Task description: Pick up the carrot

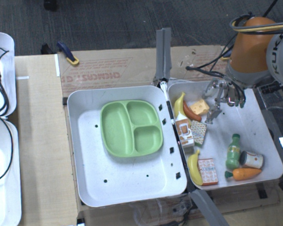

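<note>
In the camera view, the carrot (246,173) lies on its side at the near right corner of the right bin (267,124), its tip pointing left toward the base of a green bottle (233,151) and a small tipped cup or can (252,160) resting just above it. The gripper (214,113) hangs over the far part of the same bin, well apart from the carrot, its fingers pointing down and left toward a cluster of toy food: a yellow cheese wedge (200,106), a red-orange sausage-like piece (191,113) and a banana (179,103). The fingers seem slightly parted and nothing shows between them, though the metal parts blur together, so how wide they stand cannot be told for certain. Nearer the divider lie a small printed carton (184,132), a patterned packet (198,131), a second banana (194,167) and a red box (207,171). The left bin (86,153) holds a green divided plate (131,128). As for progress, the task looks hardly begun: the carrot is untouched on the bin floor, and the arm has yet to travel toward the near right corner, descend over the carrot, close on it and lift. The bottle and cup crowding its upper side may hinder a clean grasp.
</note>
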Controlling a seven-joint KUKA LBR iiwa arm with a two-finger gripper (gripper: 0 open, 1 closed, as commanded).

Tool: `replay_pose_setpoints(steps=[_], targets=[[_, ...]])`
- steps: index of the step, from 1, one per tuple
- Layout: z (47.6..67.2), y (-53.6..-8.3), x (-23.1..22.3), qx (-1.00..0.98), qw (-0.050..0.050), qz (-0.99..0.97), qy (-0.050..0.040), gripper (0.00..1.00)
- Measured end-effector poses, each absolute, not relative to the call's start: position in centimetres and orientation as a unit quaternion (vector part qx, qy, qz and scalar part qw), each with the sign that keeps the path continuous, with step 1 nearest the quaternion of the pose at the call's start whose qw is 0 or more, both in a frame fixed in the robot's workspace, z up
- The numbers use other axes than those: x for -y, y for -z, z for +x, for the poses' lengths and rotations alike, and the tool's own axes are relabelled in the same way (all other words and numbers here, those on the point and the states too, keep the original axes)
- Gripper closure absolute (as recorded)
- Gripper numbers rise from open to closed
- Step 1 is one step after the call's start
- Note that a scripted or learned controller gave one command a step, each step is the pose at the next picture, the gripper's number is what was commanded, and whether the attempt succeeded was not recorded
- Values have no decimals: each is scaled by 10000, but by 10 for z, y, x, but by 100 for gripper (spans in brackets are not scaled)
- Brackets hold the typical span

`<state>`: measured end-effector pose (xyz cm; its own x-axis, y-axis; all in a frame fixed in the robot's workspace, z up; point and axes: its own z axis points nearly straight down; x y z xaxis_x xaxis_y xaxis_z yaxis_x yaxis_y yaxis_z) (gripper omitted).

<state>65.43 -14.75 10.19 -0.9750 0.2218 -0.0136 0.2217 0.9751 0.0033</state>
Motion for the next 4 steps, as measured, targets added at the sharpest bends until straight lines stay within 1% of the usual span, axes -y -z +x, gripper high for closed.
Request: replay_pose_setpoints(steps=[1, 2, 3, 4], targets=[[654, -102, 148, -9937, 73, 1117, -9, 0], [657, -98, 111, -9960, 60, 892, 3, 0], [658, -108, 112, -9958, 87, 916, -6, 100], [652, -209, 61, -9949, 35, 1012, -4, 100]])
